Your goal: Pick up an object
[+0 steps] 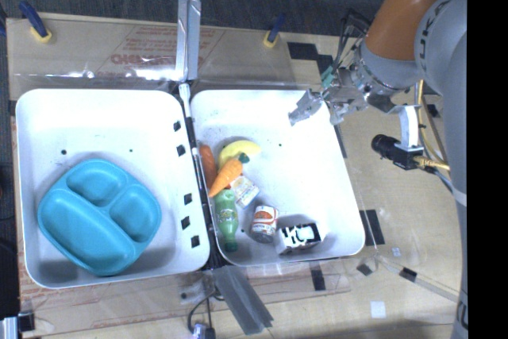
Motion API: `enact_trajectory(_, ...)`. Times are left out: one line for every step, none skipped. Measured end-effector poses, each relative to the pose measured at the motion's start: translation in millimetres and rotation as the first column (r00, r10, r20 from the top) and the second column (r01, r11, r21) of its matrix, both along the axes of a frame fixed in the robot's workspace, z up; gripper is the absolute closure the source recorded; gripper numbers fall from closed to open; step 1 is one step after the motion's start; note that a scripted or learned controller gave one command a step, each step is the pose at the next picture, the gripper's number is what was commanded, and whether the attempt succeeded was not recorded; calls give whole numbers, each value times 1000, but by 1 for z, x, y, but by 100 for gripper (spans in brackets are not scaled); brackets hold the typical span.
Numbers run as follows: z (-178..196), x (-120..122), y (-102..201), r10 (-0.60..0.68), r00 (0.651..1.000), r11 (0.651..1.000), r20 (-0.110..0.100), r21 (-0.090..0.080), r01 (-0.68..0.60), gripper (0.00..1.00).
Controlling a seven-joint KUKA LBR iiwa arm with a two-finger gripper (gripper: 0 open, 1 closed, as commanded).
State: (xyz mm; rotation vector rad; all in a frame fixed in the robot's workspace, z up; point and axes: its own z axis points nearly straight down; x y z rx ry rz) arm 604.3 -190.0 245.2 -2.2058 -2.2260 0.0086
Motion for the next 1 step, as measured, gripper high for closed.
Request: enact_trajectory(-125,16,74,156,988,988,0,1,-156,0)
